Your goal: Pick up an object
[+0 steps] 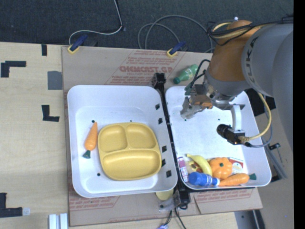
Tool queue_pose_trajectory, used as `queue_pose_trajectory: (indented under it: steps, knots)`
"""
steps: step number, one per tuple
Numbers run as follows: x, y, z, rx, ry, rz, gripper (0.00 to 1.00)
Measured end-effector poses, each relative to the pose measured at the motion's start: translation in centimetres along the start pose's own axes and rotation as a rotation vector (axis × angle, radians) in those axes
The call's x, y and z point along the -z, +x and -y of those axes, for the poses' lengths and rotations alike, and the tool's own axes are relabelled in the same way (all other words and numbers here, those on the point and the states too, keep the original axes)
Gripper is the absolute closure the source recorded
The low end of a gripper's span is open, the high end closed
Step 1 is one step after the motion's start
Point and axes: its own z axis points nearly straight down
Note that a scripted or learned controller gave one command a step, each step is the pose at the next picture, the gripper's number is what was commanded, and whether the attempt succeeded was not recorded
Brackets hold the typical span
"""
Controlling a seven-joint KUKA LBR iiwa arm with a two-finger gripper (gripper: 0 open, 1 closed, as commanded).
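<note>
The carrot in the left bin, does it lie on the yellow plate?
No. The carrot lies on the floor of the left bin, just beside the left edge of the yellow plate.

Glossy white plastic bins (76, 104), matt yellow plastic tray (128, 151), rough brown cardboard (119, 66) beneath.
</note>
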Motion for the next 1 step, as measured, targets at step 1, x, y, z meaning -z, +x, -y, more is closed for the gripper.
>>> queue_pose_trajectory:
  steps: [1]
  knots:
    - [3.8,-9.99,-2.48,-0.011,-0.011,0.008,1.0]
